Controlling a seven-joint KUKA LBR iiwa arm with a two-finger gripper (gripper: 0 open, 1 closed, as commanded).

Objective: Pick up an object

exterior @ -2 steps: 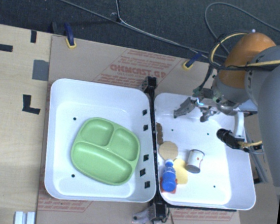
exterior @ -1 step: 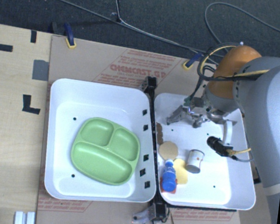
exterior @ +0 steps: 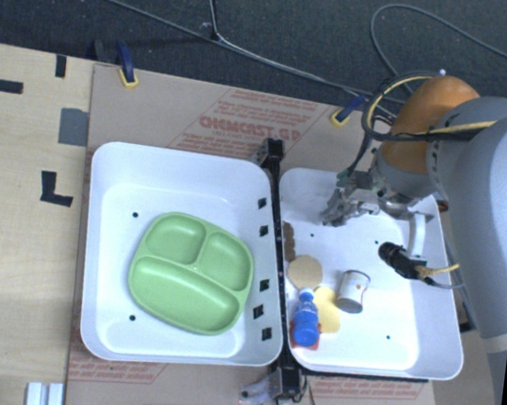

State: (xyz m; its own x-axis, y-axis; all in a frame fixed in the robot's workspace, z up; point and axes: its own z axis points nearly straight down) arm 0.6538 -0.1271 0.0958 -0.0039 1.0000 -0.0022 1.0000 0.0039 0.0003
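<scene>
From where I stand nothing is picked yet: the gripper [exterior: 338, 210] hangs over the right bin's [exterior: 437, 355] far end, whether open or closed I cannot tell, while the blue bottle [exterior: 306, 321], metal cup [exterior: 351, 290] and tan disc [exterior: 304, 271] lie near the divider.

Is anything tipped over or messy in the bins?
Yes. In the right bin, the blue bottle lies on its side against the divider, and the small metal cup is tipped over too. The green tray sits at a slant in the left bin. Nothing looks spilled or broken.
</scene>
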